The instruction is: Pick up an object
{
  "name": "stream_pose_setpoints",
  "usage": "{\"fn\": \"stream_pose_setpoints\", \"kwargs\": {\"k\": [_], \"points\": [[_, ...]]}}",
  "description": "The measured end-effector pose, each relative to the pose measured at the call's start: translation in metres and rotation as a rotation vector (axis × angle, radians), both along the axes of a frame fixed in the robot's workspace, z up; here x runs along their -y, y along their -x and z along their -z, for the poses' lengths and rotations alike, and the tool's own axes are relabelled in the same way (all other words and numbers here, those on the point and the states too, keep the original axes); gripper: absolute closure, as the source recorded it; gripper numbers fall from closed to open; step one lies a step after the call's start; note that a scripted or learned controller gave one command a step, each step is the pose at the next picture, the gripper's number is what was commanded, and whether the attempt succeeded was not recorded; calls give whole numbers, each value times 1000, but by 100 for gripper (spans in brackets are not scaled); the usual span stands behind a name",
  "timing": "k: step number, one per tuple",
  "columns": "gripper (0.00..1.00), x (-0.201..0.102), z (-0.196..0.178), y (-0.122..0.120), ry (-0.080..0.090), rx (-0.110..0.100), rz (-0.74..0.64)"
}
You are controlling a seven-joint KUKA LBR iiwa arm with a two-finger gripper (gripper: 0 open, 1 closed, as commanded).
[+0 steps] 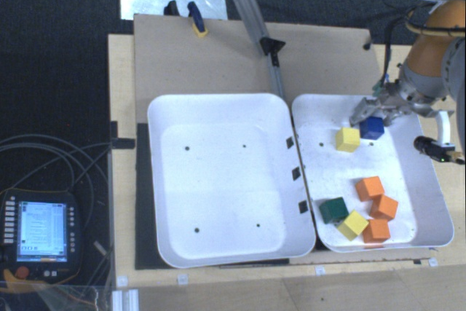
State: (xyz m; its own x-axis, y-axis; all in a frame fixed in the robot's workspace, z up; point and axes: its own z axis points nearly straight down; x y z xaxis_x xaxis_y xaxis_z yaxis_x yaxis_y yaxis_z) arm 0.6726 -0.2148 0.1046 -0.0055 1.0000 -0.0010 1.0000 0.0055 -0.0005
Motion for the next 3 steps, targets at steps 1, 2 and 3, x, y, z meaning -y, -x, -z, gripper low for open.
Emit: {"fn": "stream_pose_setpoints", "kwargs": {"k": [1, 2, 3], "points": [[100, 1, -14, -2, 3, 6, -3], [100, -4, -60, -1, 1, 7, 0], [100, -13, -112, 2, 1, 7, 0]]}}
